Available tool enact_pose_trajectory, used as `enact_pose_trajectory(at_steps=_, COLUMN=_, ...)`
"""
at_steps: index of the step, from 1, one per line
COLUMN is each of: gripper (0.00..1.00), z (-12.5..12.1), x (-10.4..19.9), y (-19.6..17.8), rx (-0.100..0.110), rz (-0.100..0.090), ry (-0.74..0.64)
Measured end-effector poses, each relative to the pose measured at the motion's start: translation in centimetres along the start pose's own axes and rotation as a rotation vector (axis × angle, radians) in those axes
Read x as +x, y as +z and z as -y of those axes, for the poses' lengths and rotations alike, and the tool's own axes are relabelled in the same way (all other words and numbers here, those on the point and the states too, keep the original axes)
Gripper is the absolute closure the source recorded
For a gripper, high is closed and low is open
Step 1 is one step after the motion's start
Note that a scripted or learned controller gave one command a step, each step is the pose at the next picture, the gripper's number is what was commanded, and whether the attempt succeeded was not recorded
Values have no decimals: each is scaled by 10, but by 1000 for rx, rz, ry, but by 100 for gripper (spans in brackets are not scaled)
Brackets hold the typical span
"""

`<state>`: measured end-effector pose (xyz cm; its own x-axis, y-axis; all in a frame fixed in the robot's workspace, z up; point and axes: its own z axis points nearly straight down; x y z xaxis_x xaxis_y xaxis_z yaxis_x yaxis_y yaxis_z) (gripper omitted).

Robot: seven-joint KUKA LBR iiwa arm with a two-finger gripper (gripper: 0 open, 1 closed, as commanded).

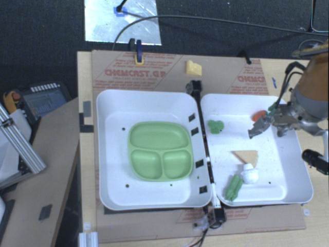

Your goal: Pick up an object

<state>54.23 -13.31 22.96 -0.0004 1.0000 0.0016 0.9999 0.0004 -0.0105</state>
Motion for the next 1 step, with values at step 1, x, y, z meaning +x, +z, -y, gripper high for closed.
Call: enact_pose_trajectory(at_steps=1, gripper=0, z=-2, x=0, y=-6, rx=-12, rz=2, ry=-3)
